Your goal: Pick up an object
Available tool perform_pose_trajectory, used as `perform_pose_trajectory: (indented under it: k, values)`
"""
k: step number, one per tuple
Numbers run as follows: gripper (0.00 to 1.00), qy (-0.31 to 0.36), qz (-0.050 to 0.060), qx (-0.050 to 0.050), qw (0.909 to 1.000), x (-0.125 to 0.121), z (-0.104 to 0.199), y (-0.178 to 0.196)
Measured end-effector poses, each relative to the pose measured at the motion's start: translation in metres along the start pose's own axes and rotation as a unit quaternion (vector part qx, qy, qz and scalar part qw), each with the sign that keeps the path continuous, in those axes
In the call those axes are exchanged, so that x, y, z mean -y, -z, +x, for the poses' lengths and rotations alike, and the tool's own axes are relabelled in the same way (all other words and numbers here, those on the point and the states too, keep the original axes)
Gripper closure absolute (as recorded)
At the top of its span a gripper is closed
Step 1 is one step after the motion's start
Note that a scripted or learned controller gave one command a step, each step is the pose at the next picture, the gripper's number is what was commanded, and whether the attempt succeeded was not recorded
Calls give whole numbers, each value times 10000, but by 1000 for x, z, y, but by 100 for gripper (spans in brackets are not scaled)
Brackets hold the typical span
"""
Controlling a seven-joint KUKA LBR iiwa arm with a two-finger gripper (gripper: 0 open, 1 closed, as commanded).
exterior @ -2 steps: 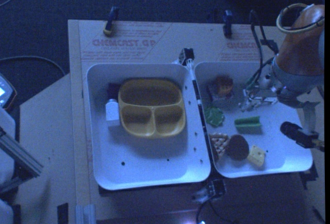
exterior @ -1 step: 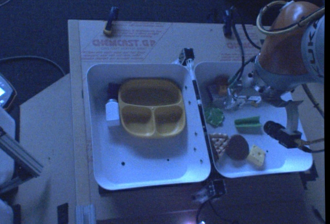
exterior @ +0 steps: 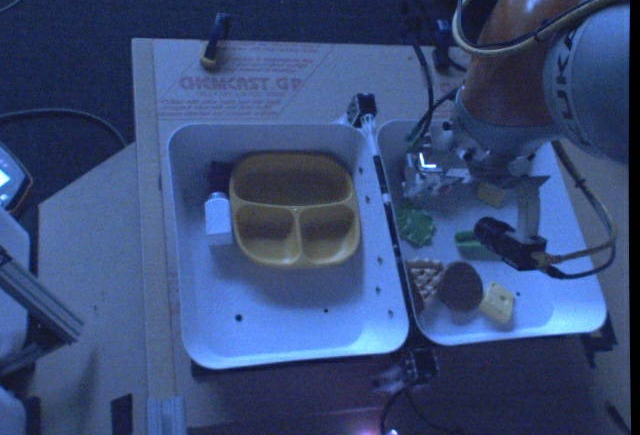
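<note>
My gripper [exterior: 432, 175] hangs low over the back left part of the right bin [exterior: 575, 298], under the orange-banded wrist. Just in front of it lies a green leafy piece [exterior: 415, 225]. Further forward are a waffle-patterned piece [exterior: 424, 275], a round brown disc [exterior: 461, 285] and a yellow cheese wedge [exterior: 498, 304]. A small green item [exterior: 465, 241] lies mid-bin, and a tan block [exterior: 490, 194] sits beside the gripper. The light is dim, and nothing shows as held.
The left bin [exterior: 290, 323] holds a yellow divided tray [exterior: 294, 208] and a small white bottle with a dark cap [exterior: 217, 211] at its left. Cables run along the right bin's edge. A wall separates the two bins.
</note>
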State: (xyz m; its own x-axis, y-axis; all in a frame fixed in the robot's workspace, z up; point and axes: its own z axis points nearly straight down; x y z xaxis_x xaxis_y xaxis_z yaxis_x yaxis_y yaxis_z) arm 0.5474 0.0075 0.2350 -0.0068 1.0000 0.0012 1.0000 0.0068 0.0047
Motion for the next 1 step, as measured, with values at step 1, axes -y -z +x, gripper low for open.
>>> perform_pose_trajectory:
  k: [1]
  values:
    - [100, -33, 46, 5, 10000, -3, -2, -21]
